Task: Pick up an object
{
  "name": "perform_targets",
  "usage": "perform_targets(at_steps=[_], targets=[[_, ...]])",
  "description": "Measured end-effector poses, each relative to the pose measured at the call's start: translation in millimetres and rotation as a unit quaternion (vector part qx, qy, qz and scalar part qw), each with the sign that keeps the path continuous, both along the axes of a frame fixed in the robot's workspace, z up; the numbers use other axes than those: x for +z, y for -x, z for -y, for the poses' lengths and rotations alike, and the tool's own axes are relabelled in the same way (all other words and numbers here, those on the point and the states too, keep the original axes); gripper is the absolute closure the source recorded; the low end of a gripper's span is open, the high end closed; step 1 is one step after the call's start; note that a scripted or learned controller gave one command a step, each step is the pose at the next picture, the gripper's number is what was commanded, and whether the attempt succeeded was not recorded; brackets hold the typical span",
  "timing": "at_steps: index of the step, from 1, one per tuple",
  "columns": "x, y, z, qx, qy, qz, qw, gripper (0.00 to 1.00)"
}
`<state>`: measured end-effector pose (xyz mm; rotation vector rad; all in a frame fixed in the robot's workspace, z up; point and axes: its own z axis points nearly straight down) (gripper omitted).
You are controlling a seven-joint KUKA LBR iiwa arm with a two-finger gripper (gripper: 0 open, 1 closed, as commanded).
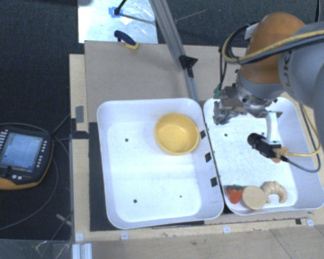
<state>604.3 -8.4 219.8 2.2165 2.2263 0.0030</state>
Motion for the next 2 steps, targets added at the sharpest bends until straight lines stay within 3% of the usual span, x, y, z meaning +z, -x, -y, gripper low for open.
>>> perform_targets(at_steps=[2], targets=[[-7,-9,-107,0.0,-0.0001,-0.001,1.0,1.0]])
